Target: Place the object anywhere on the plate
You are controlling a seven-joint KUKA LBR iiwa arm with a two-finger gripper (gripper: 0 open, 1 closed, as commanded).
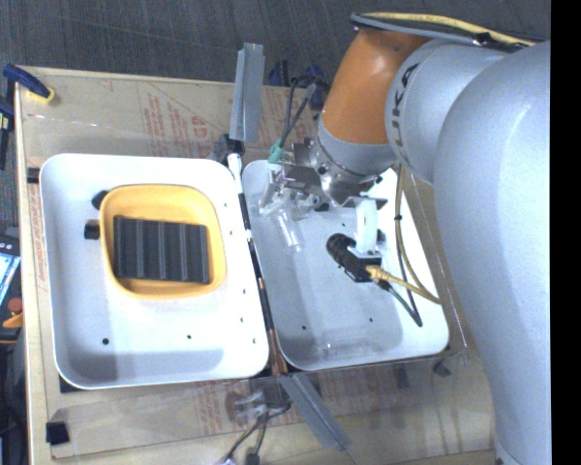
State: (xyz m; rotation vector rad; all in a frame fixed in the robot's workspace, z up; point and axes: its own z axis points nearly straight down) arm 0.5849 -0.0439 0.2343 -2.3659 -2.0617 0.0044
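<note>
On the worktop (126, 100), two bins, one yellow plate (165, 201) well left of the hand (276, 201), grip unreadable.

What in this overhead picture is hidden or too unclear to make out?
- Fingers of the tool: blurred and pale against the white right bin, so open or shut is unclear.
- Back of that bin: covered by the grey arm with its orange band.
- Small dark objects beside the yellow square plate with a dark ribbed centre: partly hidden by its rim, too small to identify.
</note>
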